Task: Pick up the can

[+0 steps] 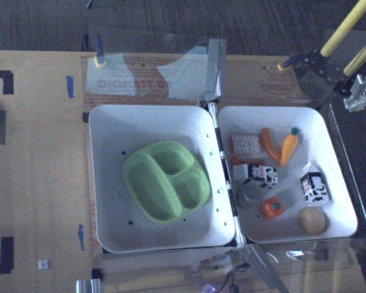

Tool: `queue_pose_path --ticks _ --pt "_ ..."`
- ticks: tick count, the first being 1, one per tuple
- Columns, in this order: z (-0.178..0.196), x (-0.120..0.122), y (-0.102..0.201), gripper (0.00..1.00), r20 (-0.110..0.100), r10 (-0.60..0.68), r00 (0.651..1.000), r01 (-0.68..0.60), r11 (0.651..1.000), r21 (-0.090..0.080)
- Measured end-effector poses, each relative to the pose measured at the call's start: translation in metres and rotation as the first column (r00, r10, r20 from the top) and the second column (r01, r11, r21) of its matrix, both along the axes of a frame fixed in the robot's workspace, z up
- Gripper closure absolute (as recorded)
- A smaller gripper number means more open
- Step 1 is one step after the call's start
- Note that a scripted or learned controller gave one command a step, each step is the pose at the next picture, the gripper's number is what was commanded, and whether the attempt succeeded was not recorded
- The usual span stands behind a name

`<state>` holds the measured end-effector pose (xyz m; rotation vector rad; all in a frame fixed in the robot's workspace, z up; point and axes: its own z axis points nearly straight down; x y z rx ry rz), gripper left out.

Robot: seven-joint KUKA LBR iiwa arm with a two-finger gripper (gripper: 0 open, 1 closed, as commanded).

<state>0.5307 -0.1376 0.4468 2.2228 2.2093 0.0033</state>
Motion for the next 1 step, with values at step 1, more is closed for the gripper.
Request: queue_pose_path --ticks 1 --pt "-0.0119 0.018 0.0758 1.0 -0.009 -0.364 0.931 0.364 0.931 0.003"
